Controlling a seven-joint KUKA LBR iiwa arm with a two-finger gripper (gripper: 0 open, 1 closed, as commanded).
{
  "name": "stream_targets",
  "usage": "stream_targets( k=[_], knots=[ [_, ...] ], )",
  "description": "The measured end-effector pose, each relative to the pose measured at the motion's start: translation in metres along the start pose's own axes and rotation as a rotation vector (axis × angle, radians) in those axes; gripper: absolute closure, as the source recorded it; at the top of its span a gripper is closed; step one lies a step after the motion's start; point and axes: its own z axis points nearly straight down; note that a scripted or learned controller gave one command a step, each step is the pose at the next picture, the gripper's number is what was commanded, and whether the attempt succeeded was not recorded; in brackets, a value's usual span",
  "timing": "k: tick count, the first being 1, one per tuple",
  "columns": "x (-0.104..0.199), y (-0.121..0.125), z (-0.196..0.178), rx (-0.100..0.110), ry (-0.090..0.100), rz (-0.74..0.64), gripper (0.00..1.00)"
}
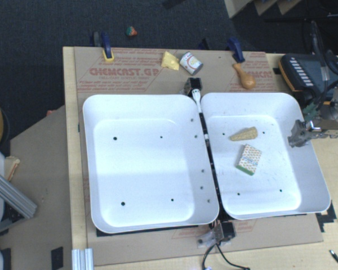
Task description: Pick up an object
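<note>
The right bin (304, 167) holds two objects. A tan, cone-shaped piece (243, 134) lies near the bin's middle. Just below it sits a small speckled block with a green underside (249, 159). My gripper (300, 134) hangs over the bin's right rim, level with the tan piece and about a hand's width to its right. It touches neither object. The left bin (101, 151) has nothing in it.
Behind the bins on the brown board lie a yellow wedge (170, 61), a small white box (191, 63) and an orange-tan pear-shaped item (245, 77). Blue clamps (106, 43) grip the board's far edge. A black device (301, 72) sits at the back right.
</note>
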Motion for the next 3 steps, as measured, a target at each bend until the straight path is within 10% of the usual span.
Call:
stream_targets(
  k=[1, 2, 3],
  knots=[
    [0.061, 0.002, -0.132, -0.014, 0.004, -0.015, 1.00],
    [-0.027, 0.001, -0.132, 0.000, 0.000, 0.000, 1.00],
    [0.041, 0.001, -0.058, 0.013, 0.007, -0.015, 1.00]
  ],
)
